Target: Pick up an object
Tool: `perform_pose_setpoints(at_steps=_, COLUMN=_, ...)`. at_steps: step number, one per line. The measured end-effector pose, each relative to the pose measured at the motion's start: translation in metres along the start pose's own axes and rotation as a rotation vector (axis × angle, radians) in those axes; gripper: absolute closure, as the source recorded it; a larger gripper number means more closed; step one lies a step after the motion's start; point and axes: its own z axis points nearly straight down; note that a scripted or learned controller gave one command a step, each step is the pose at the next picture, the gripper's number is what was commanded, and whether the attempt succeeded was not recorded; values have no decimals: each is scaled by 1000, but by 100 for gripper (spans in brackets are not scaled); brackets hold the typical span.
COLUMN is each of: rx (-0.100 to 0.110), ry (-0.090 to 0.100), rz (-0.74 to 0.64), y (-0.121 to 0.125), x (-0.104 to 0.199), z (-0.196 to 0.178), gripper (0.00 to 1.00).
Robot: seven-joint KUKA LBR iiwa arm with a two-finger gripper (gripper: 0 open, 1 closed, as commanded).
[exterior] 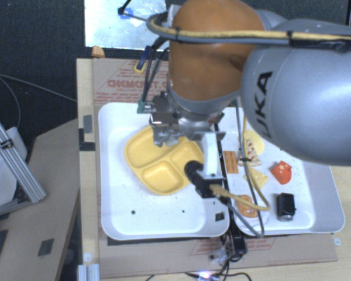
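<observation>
A yellow divided plate (158, 163) lies in the left white bin (134, 215). The grey arm with its orange band reaches in from the right and hangs over the back of that bin. My gripper (167, 130) sits directly over the plate's far edge, largely hidden beneath the wrist. The right bin (322, 215) holds a small red-orange object (281, 171), a black block (285, 205), yellow pieces (254, 174) and a round orange item (246, 206) near the divider.
Cables run from the wrist down across the divider between the bins (222, 192). A cardboard sheet (117, 86) lies under the bins. A metal frame (11, 163) stands at the left of the bench.
</observation>
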Motion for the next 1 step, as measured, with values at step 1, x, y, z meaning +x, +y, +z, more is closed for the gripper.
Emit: perform_pose_setpoints(at_steps=1, rx=-4, ry=-2, rz=6, y=51, x=15, z=29, gripper=100)
